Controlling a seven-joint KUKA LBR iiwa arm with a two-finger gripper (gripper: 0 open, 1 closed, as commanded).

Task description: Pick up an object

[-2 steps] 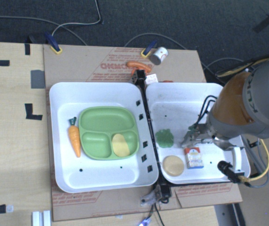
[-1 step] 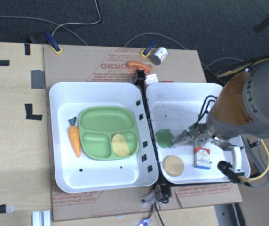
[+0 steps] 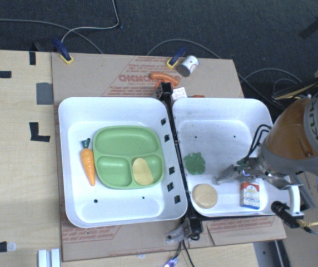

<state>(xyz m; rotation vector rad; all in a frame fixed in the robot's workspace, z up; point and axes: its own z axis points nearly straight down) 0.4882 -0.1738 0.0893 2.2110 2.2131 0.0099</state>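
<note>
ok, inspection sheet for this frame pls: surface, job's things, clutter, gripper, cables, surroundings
Surface: two white bins, left bin and right bin, on cardboard over a wooden bench.
Job's things: left bin holds a green divided plate with a yellow piece in one compartment, carrot beside the plate. Right bin holds a green broccoli-like piece, tan round piece, small red-and-white carton.
Clutter: clamps on the cardboard's far edge.
Gripper: gripper low in the right bin, between the green piece and the carton; holds nothing.
Cables: cable across the dark floor.
Surroundings: dark carpet.

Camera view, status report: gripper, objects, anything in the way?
Gripper low in right bin, nothing seen held. Green broccoli, round cookie, small carton close by. Nothing blocking.
</note>
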